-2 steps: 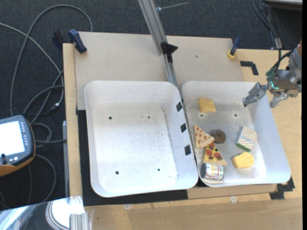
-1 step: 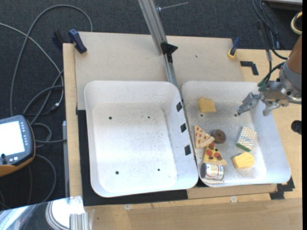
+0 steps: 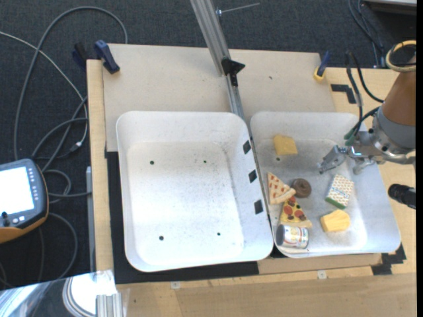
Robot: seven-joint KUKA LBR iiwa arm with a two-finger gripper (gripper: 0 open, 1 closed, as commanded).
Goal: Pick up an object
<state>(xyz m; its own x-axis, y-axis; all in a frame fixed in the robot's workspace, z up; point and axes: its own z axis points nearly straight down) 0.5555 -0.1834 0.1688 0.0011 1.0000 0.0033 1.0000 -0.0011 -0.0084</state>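
White right bin (image 3: 370, 127) holds every item untouched; gripper (image 3: 338, 158), fingers spread and empty, hovers above patterned block (image 3: 340, 190). Pick not yet done.

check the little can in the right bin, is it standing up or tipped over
Tipped over: the can lies on its side at the right bin's front edge, its round end facing left.
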